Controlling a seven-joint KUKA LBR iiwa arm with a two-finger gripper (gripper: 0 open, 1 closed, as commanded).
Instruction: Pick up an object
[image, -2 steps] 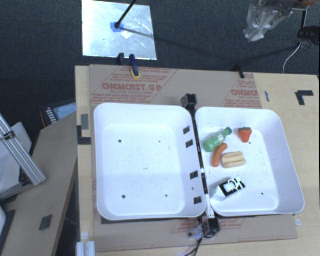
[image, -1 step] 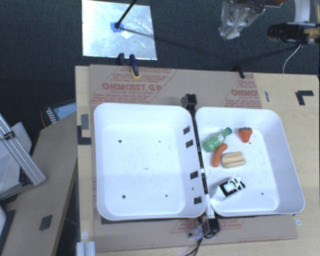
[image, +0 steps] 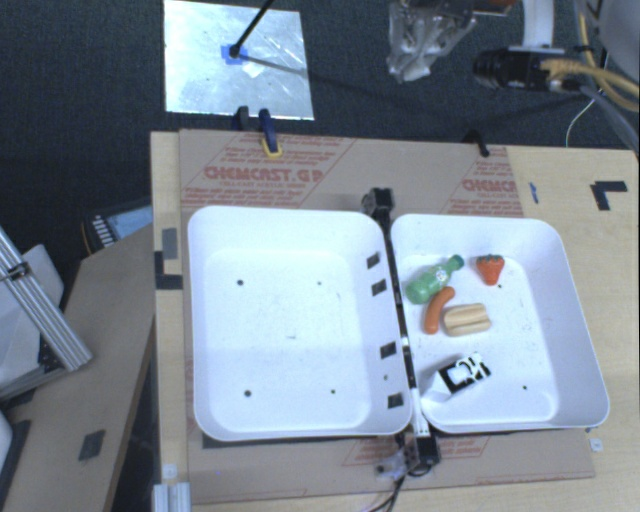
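Observation:
The right bin (image: 560, 330) holds several small objects: a green toy bottle (image: 432, 279), an orange sausage-shaped piece (image: 437, 310), a tan bread roll (image: 466, 319), a red-orange strawberry-like piece (image: 490, 268) and a black-and-white block (image: 464, 374). My gripper (image: 417, 50) hangs high at the top of the camera view, above the dark floor behind the bench, well away from the bins. Nothing shows between its fingers.
The left bin (image: 215, 300) sits beside the right one, joined by a black hinge strip (image: 392, 310). A shiny metal sheet (image: 238, 58) lies behind the bench. Cables and the arm's base (image: 545, 65) are at top right. A metal frame (image: 35, 310) stands at left.

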